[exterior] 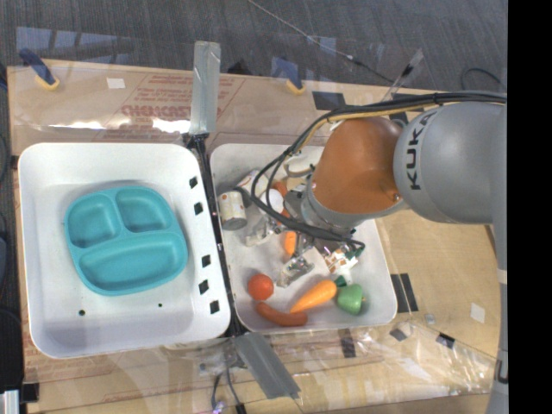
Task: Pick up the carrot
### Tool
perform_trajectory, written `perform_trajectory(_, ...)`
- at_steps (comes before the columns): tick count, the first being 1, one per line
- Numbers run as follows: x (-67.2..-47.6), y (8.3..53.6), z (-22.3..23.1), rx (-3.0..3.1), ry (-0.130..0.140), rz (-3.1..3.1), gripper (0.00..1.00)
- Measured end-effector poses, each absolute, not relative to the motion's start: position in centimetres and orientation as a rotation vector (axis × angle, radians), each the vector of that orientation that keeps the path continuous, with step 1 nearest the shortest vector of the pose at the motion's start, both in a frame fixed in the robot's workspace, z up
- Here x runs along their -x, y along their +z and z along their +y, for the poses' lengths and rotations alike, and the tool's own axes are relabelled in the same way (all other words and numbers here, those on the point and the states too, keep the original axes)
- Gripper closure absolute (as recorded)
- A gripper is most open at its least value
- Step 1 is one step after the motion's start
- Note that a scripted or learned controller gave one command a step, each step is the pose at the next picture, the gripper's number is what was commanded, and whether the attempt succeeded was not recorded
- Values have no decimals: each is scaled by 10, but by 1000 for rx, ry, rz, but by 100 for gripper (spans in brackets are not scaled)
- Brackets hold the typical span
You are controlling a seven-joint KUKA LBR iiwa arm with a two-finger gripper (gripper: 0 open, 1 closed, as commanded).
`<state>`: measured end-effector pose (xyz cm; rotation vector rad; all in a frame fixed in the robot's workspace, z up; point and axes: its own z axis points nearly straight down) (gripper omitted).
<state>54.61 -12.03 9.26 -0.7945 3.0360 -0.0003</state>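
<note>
Right bin [379,313]: one carrot [315,296] at 6 o'clock, one tomato [260,286], one green pepper [350,298]. Left bin [34,231]: one teal tray [126,238]. End effector [297,261] above carrot; grip state indeterminate.

A cardboard-covered bench [103,102] under clear plastic carries two white bins [52,317] side by side
</note>
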Motion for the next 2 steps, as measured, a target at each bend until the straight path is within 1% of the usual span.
perform_trajectory(1,-547,103,-119,799,0,3032,100)
perform_trajectory(2,-538,227,-66,1203,-5,2895,100)
